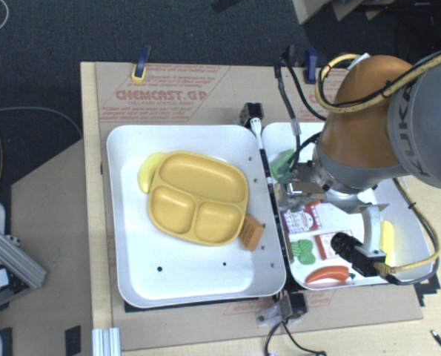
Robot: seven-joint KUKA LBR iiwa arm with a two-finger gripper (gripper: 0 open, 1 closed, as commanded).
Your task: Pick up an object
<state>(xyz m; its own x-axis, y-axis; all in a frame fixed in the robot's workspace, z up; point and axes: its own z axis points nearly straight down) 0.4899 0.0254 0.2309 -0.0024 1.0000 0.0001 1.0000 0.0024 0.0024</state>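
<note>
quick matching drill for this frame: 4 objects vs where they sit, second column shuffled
Objects:
1. yellow divided tray
2. small brown block
3. red sausage-shaped toy
4. orange wrist band

Places:
A. near edge of the right bin
B. middle of the left bin
C. on the arm, above the right bin
D. left bin, touching the tray's lower right corner

Pairs: 1-B, 2-D, 3-A, 4-C
</note>
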